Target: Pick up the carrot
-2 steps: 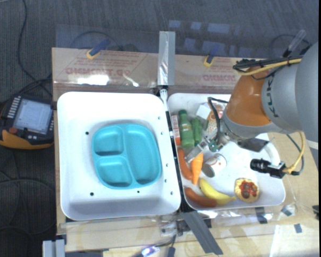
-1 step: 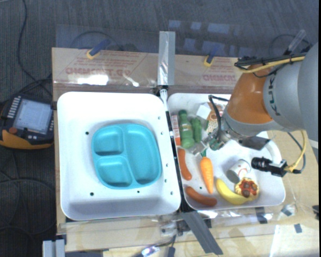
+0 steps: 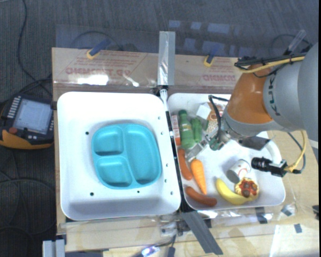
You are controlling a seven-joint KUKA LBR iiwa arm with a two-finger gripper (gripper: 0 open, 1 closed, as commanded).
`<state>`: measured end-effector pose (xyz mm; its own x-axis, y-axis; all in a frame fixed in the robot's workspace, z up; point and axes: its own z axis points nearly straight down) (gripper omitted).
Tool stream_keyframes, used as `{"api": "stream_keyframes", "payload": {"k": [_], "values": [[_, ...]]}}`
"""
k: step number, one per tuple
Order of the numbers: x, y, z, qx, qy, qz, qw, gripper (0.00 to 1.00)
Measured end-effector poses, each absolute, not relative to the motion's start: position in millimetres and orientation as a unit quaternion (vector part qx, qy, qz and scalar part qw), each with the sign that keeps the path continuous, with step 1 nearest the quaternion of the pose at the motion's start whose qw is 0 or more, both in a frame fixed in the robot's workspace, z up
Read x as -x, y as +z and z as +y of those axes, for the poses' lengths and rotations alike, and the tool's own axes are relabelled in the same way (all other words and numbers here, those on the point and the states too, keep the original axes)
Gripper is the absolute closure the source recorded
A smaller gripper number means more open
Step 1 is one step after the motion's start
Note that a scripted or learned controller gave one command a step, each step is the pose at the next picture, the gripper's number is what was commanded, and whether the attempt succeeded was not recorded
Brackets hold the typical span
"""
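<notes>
Dark carpet surrounds the table (image 3: 69, 63) carrying two white bins.
We see a blue tray (image 3: 126, 154) in the left bin (image 3: 75, 197). In the right bin (image 3: 275, 194), lower centre of frame, the carrot (image 3: 198, 174) lies beside a banana (image 3: 228, 192) and green bottle (image 3: 185, 131). The pincer (image 3: 213, 139) hovers above right of it; whether it is apart or together we cannot tell.

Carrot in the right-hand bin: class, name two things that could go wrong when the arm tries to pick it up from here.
1. Crowding: the carrot lies close to a second orange piece and a sausage, so the end effector may grab or knock a neighbour.
2. Slip: the carrot tapers towards one end, so a grip there could slide off.
</notes>
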<state>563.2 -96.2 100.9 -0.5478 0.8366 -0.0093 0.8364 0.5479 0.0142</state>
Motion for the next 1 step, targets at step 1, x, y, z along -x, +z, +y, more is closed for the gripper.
{"api": "stream_keyframes", "payload": {"k": [1], "values": [[-561.9, 90.4, -161.6, -0.441, 0.0014, 0.897, 0.006, 0.00]]}}
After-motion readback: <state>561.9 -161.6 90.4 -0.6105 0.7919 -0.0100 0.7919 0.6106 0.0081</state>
